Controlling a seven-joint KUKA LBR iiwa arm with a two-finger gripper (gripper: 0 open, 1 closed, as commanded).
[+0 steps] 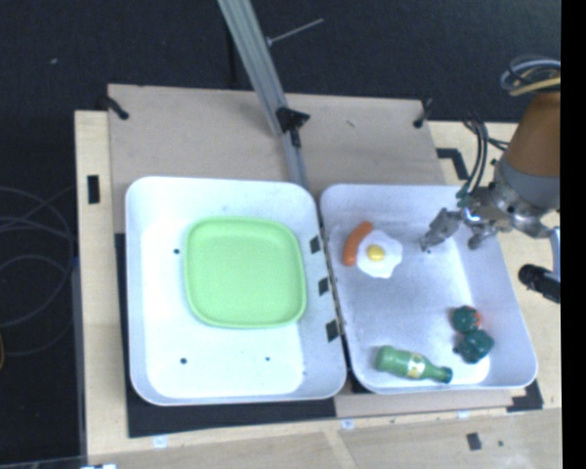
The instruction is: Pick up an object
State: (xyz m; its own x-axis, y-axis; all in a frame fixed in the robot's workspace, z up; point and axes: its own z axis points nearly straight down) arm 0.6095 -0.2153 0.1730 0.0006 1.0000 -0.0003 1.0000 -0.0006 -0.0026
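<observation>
Camera view is looking down on the bench (205, 130), which is carrying two white bins side by side. Sitting at nine o'clock is the left bin (156, 291), and it is holding a light green square plate (244, 272) near its middle. Lying at three o'clock is the right bin (425, 291), and the grey arm (532, 164) with its orange band is reaching over this bin's upper right corner. Its tool (456, 231) is hanging with fingers spread apart and gripping nothing, above the bin floor at about one o'clock. Resting just toward nine o'clock of the tool is a toy fried egg (378, 256), touching an orange sausage (353, 244). A green bottle (411, 364) is lying on its side at six o'clock in the bin, and a small dark green toy (472, 336) is sitting at about four o'clock.
</observation>
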